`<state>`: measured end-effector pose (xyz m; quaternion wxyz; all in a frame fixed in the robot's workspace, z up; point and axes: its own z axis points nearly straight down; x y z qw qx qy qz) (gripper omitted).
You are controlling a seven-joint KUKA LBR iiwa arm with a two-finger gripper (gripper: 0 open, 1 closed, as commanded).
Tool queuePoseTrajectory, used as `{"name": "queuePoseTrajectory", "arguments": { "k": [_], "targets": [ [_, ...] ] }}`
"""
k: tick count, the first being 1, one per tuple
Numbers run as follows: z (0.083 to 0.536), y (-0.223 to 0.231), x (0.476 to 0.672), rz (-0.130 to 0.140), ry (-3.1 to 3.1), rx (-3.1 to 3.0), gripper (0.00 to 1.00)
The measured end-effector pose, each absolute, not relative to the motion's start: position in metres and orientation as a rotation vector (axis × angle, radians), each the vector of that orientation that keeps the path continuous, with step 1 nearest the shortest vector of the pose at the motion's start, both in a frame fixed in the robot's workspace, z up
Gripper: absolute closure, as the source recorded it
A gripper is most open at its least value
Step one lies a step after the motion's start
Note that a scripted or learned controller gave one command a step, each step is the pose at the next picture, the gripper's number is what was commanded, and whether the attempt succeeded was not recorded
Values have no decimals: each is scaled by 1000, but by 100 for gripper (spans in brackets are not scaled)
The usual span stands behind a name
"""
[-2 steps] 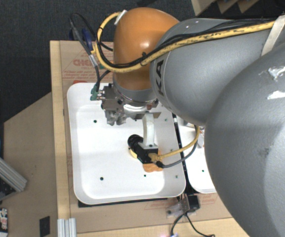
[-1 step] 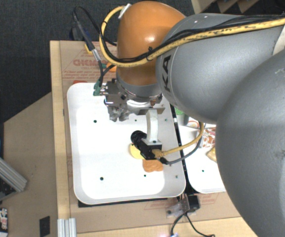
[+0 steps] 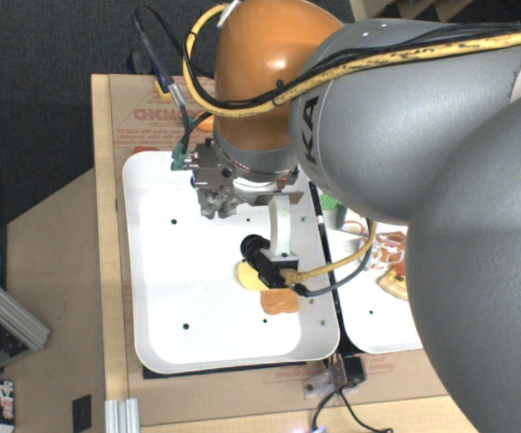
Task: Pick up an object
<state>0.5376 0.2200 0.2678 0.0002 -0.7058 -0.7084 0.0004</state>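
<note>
Yellow object (image 3: 245,278), a small flat piece lying on the floor of the left bin (image 3: 148,251), looks like the nearest candidate for the pick. It sits at about five o'clock from the claw (image 3: 215,209) and clearly apart from it. The claw hangs over the upper middle of that bin, pointing down. This is probably because the program grasps from above and things lying flat in a shallow tray are best met that way. Nothing shows in its grip, and whether it is open or closed cannot be told from this slant, since the orange wrist joint and the grey arm (image 3: 441,152) crowd over it. Further out along the same five o'clock line, just beside the yellow piece, lies an orange object (image 3: 280,302) close to the bin's right wall. The two may be touching, which could make a clean pick of either one awkward. At three o'clock, beyond that wall, the right bin (image 3: 373,336) holds a green thing (image 3: 333,213) and some red-and-orange pieces (image 3: 391,253), partly hidden under the arm. Both bins rest side by side on the table (image 3: 107,206), presumably so that everything stays within the arm's reach.
</note>
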Motion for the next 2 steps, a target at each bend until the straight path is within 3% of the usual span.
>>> {"name": "queuePoseTrajectory", "arguments": {
  "k": [1, 2],
  "targets": [
    [296, 108, 483, 6, -2208, -2234, 100],
    [396, 169, 480, -20, -2233, -2215, 100]
  ]
}}
